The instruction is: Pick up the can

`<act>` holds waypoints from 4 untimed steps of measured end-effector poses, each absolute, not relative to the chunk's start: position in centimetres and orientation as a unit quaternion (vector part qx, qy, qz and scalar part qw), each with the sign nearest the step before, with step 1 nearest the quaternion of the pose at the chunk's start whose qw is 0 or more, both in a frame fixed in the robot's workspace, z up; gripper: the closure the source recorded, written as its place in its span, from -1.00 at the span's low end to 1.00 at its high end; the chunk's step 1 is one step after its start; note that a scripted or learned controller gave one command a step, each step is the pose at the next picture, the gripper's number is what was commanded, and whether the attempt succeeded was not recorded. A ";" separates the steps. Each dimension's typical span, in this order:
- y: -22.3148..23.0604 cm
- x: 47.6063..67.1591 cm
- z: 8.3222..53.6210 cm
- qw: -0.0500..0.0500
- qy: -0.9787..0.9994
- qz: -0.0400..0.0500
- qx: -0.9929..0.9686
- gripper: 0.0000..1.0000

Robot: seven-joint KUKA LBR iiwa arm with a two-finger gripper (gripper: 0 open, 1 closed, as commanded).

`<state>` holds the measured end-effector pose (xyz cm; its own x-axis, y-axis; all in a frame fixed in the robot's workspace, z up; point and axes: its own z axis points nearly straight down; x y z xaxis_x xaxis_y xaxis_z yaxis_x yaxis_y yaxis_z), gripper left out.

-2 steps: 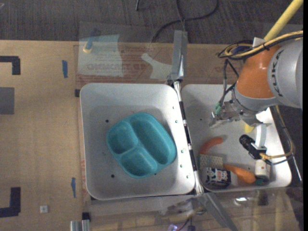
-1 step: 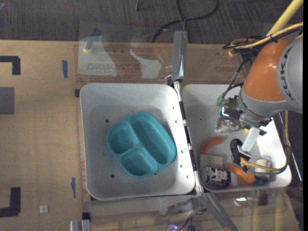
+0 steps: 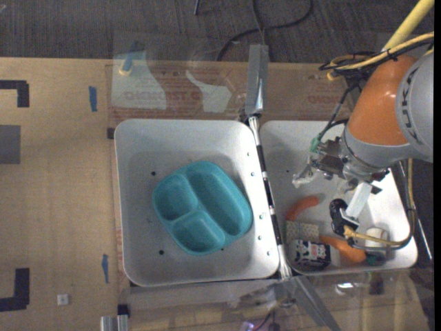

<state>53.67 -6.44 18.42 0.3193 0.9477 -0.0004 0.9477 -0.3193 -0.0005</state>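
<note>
The can (image 3: 309, 245) lies at the front of the right bin (image 3: 275, 150). It is small, with a speckled grey side and a black-and-white label. My gripper (image 3: 307, 174) hangs over the middle of that bin, pointing left, behind the can and apart from it. An orange carrot-shaped piece (image 3: 303, 207) lies between the gripper and the can. Nothing shows between the gripper's tips.
A second orange piece (image 3: 346, 249) lies just right of the can, near the front wall. The left bin (image 3: 134, 157) holds a teal divided plate (image 3: 202, 206). A metal rail (image 3: 265, 192) separates the two bins.
</note>
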 end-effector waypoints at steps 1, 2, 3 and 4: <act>-3.6 55.4 18.4 0.000 -0.467 0.001 -0.884 -1.00; -3.4 55.5 19.4 0.001 -0.468 0.001 -0.883 1.00; -8.7 55.6 28.7 0.000 -0.446 0.001 -0.895 1.00; -8.6 55.7 29.7 0.000 -0.447 0.001 -0.895 1.00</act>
<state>55.68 -8.62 29.66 0.6003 0.7997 -0.0025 0.7997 -0.6003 -0.0003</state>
